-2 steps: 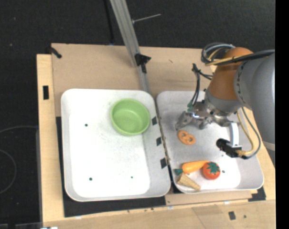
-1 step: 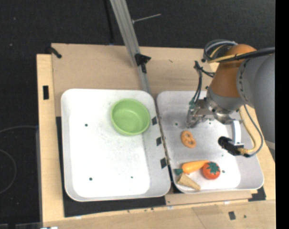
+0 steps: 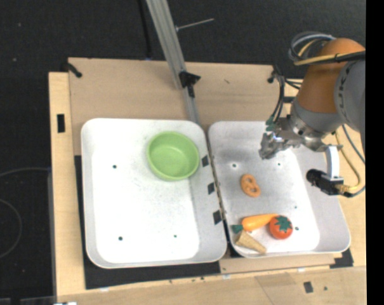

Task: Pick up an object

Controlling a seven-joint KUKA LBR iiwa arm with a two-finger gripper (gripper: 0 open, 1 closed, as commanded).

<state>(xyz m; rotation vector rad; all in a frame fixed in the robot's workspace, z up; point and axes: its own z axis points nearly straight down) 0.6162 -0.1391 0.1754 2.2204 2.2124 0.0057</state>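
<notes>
My gripper (image 3: 268, 149) hangs over the back part of the right bin (image 3: 318, 234), above and to the right of a small orange pretzel-shaped piece (image 3: 249, 185). Nothing shows between its fingers. At the bin's front lie an orange carrot (image 3: 258, 221), a red tomato (image 3: 280, 227) and a tan wedge (image 3: 250, 242), close together. A green bowl (image 3: 173, 155) sits upright in the back of the left bin (image 3: 103, 234).
A metal pole (image 3: 169, 40) slants up from the bench behind the seam between the two bins. The arm's grey body with its orange band (image 3: 322, 84) and cables crowd the right bin's far right side.
</notes>
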